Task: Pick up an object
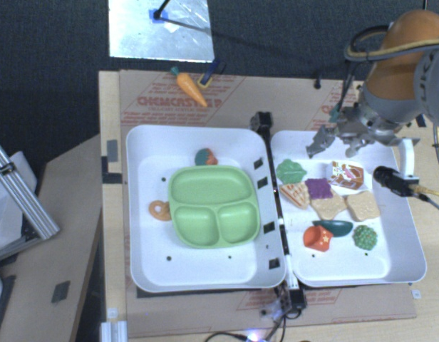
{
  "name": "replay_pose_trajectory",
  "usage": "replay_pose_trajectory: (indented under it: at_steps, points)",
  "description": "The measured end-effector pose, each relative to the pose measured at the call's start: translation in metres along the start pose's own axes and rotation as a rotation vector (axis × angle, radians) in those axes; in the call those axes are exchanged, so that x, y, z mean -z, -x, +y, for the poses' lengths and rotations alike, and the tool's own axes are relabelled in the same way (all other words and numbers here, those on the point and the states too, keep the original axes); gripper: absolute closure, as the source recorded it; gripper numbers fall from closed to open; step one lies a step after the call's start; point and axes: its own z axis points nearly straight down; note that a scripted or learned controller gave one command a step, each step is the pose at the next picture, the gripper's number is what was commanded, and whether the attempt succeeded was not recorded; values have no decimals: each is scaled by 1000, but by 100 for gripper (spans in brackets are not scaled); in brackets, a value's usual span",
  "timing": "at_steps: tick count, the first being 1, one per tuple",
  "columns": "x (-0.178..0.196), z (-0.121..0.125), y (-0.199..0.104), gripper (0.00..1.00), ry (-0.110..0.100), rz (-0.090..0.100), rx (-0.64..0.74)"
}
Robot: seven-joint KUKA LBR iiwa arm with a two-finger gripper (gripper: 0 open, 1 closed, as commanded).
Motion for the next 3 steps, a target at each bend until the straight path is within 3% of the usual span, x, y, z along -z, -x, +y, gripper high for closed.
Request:
replay_pose_trajectory:
  at_steps: [1, 3]
  points:
    - [8, 2, 0, 0, 13, -1, 2]
    - [-89, 17, 0, 0, 11, -1, 3]
